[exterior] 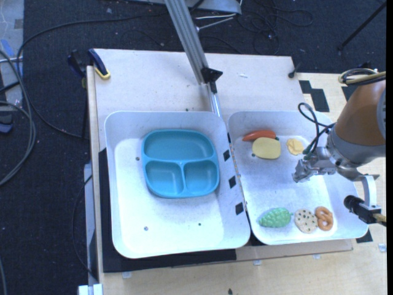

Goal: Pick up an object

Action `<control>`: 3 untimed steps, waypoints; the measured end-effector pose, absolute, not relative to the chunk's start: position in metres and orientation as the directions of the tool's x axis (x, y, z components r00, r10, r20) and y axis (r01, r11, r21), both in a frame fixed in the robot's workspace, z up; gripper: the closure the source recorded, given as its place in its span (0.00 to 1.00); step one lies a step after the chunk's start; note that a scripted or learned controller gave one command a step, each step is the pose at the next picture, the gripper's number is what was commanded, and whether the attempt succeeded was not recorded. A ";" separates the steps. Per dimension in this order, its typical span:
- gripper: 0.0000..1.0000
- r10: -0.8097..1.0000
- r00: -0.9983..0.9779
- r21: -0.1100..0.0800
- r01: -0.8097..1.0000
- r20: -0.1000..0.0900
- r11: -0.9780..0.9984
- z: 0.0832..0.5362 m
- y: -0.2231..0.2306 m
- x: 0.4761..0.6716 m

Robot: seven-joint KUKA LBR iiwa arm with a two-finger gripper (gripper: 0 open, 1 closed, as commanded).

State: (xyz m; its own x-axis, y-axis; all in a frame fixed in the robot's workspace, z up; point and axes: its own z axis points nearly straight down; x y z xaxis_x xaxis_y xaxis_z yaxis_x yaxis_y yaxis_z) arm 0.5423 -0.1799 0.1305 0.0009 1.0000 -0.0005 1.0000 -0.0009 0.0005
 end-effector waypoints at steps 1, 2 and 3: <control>1.00 1.000 -0.003 0.004 1.000 -0.001 0.003 0.189 -0.172 0.540; 1.00 1.000 -0.003 0.005 1.000 -0.002 0.003 0.235 -0.164 0.539; 1.00 1.000 -0.003 0.003 1.000 -0.001 0.003 0.251 -0.164 0.540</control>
